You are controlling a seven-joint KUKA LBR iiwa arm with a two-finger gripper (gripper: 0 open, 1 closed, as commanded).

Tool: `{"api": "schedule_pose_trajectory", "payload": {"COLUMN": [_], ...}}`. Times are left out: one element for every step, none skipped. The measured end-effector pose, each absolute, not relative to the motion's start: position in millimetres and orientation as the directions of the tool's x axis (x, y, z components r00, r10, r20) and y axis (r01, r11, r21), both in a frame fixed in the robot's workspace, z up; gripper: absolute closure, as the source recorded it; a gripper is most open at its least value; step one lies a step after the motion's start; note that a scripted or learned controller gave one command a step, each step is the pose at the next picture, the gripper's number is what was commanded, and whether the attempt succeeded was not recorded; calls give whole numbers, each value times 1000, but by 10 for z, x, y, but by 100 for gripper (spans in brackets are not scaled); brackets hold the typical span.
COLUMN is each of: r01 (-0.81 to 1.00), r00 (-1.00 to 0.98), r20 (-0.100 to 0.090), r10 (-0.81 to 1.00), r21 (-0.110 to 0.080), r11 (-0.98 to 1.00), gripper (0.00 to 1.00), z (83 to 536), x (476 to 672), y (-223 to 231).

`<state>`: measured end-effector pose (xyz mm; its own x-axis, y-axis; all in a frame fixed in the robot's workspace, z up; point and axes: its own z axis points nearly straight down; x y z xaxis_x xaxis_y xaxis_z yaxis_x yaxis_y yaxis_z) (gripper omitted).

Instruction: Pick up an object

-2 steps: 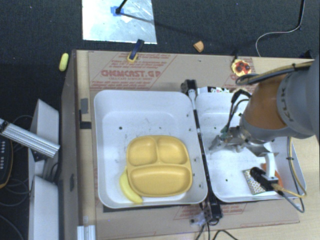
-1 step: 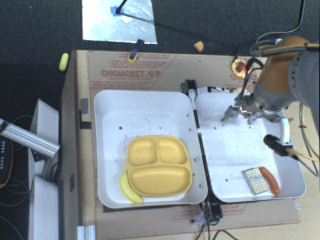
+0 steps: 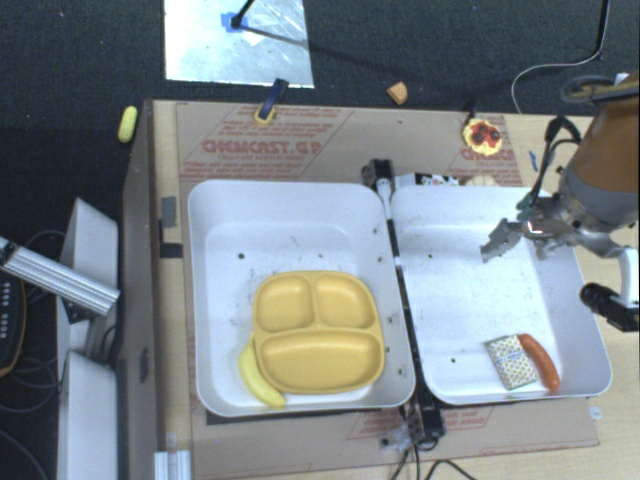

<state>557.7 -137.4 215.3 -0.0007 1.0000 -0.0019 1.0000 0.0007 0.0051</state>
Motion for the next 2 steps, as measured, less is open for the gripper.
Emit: {"api": "schedule_pose_trajectory", "payload": {"r01": [1000,1000], "r00": [0,0], "r20": [-1,-2], "r10": [1000,1000], "r21": [1,2], "r11": [0,0], "gripper": [0,0], "z": [2029,2110], "x": [5255,5004], "y": [-1721,-2073]}}
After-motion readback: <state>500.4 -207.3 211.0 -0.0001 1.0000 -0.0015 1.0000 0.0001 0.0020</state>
